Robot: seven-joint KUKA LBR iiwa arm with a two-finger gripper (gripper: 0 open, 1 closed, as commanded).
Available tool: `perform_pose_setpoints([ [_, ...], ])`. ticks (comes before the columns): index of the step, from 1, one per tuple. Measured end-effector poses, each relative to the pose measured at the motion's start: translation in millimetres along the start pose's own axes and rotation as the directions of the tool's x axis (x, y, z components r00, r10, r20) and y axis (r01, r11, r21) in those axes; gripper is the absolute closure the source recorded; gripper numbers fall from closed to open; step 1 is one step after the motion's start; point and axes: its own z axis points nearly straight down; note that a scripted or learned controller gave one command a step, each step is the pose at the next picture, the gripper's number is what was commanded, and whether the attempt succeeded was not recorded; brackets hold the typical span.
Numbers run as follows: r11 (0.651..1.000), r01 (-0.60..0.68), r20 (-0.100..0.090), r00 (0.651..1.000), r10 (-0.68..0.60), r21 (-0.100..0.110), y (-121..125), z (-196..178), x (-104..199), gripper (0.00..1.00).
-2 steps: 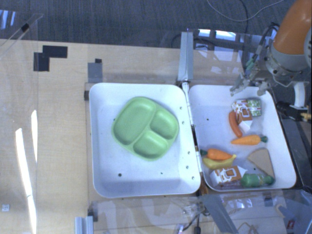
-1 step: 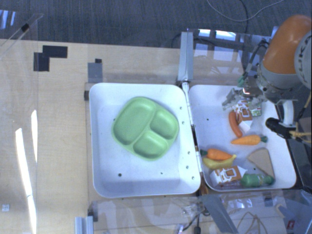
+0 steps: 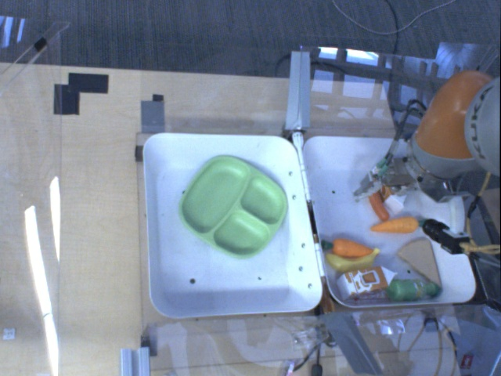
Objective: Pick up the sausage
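The pincer (image 3: 379, 185) is hanging low in the upper part of the right bin (image 3: 337, 163), its metal fingers reaching left and down toward the sausage (image 3: 378, 205); whether they are spread or pressed together I cannot tell. The sausage, a small reddish-orange piece, is lying just below the fingertips, partly hidden by them. Just right of the sausage a small white block (image 3: 394, 204) is resting, and below that an orange carrot (image 3: 395, 225) is lying across the bin. Farther from the sausage, toward the bin's lower wall, an orange pepper (image 3: 351, 248), a yellow banana (image 3: 349, 262), a small printed carton (image 3: 366, 282), a green bottle (image 3: 409, 290) and a tan wedge (image 3: 420, 258) are crowding together. The bin floor left of the sausage is lying bare. The left bin (image 3: 168, 280) is holding 1 green divided plate (image 3: 234, 204), with bare white floor all around it. The arm (image 3: 458, 128) is entering right of the sausage, cut off by the frame edge. Both bins are sitting on the tabletop (image 3: 78, 233).
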Motion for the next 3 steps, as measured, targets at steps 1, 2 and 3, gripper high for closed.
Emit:
perform_pose_setpoints([
  [1, 0.998, 0.064, 0.002, 0.998, -0.064, 0.0, 21.3, 8.6, -5.8, 0.0],
  [2, 0.992, 0.128, 0.004, 0.992, -0.128, 0.0, 38.3, 9.5, -3.8, 0.0],
  [3, 0.989, 0.146, 0.012, 0.989, -0.146, -0.008, 35.6, 9.3, 0.8, 0.0],
])
